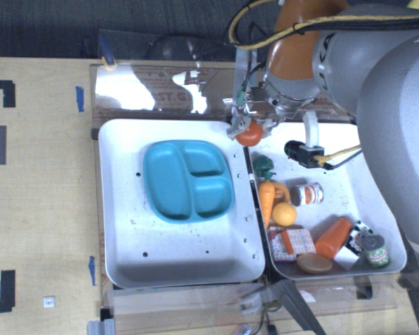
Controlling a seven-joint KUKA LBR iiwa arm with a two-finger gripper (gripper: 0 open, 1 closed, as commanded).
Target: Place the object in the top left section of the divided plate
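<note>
Camera view: the claw (247, 123) hangs over the strip where the two bins meet, at their far end, fingers clamped on a small red-orange tomato (250, 135) that shows between the tips. The blue plate (188, 180) lies in the left bin (126, 257), to the left of the claw and nearer the camera, well apart from it. Judged target: the plate's upper-left section (164, 173), so the carry runs left and slightly forward. Other toy foods remain in the right bin (384, 215).

Robot lab, bench (35, 187), white bins (119, 208)
</note>
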